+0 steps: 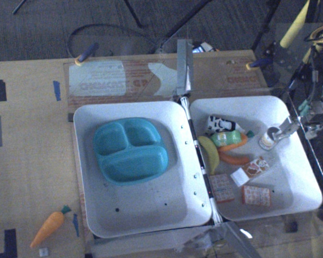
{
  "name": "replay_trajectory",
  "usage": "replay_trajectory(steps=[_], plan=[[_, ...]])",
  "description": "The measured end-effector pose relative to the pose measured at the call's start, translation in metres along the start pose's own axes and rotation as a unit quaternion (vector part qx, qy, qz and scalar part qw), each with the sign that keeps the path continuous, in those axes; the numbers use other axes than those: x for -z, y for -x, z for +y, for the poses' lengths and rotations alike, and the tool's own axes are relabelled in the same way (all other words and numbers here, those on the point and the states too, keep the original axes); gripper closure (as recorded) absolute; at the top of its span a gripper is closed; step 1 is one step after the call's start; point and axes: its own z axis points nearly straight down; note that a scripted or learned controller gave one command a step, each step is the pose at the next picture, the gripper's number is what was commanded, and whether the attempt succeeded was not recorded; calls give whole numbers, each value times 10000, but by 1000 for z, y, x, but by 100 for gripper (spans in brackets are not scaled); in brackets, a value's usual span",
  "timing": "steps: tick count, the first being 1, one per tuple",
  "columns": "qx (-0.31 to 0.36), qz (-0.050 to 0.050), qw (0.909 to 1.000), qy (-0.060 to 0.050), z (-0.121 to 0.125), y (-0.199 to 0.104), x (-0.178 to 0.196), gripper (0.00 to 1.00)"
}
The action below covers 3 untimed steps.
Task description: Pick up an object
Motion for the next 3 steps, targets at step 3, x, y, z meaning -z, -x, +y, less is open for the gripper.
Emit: replay_trajectory(steps=[3], plan=[[-1074, -8, 9942, 18, 88, -49, -127, 0]])
